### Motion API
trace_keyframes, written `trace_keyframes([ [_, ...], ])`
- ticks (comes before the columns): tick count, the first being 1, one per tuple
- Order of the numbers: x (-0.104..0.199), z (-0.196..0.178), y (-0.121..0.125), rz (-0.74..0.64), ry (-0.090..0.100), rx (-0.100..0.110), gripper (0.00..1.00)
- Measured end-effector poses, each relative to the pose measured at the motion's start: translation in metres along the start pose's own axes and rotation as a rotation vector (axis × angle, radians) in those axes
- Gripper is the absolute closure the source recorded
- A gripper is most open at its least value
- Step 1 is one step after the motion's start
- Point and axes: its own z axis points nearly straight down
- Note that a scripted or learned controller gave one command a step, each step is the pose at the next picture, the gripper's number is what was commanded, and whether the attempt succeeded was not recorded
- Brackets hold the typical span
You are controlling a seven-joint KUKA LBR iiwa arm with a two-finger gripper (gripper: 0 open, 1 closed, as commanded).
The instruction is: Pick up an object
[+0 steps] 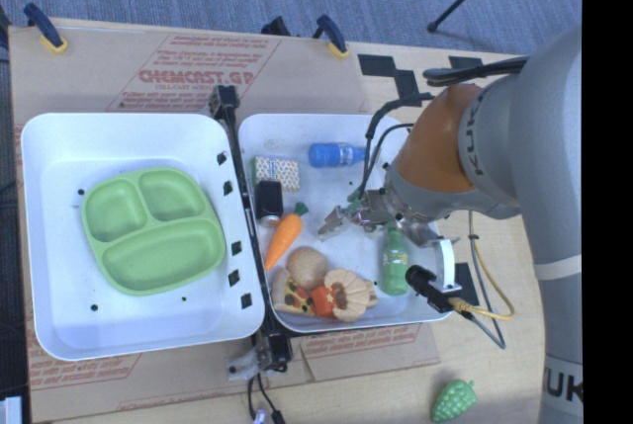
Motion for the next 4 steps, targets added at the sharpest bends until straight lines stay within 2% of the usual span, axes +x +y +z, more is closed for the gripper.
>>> trace_keyframes([
  [1,0.078,-0.018,0.033,-0.005,-0.001,-0.001,0.00],
  [2,0.068,0.003,0.097,-0.003,0.001,0.000,0.00],
  [3,0.069,-0.007,0.098,-0.008,0.002,0.002,1.00],
  [4,0.097,-0.157,0.123,-0.003,0.000,-0.005,1.00],
])
